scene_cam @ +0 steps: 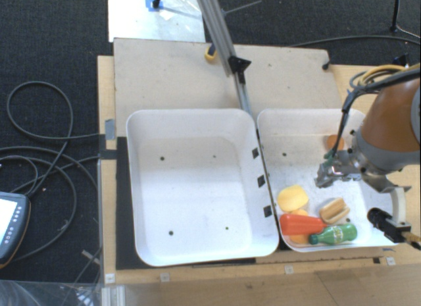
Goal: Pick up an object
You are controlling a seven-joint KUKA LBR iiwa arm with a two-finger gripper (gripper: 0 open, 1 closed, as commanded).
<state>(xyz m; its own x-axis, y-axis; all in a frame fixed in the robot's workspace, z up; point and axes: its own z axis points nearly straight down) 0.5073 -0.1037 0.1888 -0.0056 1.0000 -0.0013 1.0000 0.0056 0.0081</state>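
tool over right bin, nr hotdog.

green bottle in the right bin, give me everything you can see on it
The green bottle looks like a small plastic toy, glossy green with a pale label band around its middle. It lies on its side near the front edge of the right bin, neck pointing to the view's left, its base toward the right. Its neck end meets the red and orange toy; the hot dog bun lies just behind it. The end effector is further back, apart from it.
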